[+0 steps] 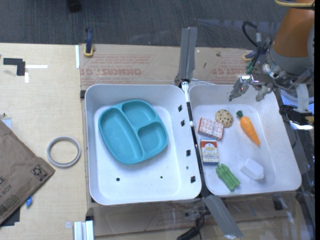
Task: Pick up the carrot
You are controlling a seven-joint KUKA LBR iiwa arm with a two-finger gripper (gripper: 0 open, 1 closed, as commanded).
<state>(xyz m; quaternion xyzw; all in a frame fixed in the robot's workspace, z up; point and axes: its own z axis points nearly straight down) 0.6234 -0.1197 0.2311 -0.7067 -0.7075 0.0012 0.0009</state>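
Note:
An orange carrot [248, 127] with a green top lies in the right bin [280, 181], toward its far right side, pointing down-right. My gripper [248, 90] hovers over the far edge of that bin, above and a little behind the carrot. Its two fingers [236, 92] stand spread apart with nothing between them.
In the right bin also lie a cookie [224, 117], a red-and-white carton [210, 128], a small box [210, 151], a green vegetable [228, 177] and a white block [252, 169]. The left bin [100, 184] holds a blue divided plate [132, 131]. A tape ring [63, 151] rests on the bench at left.

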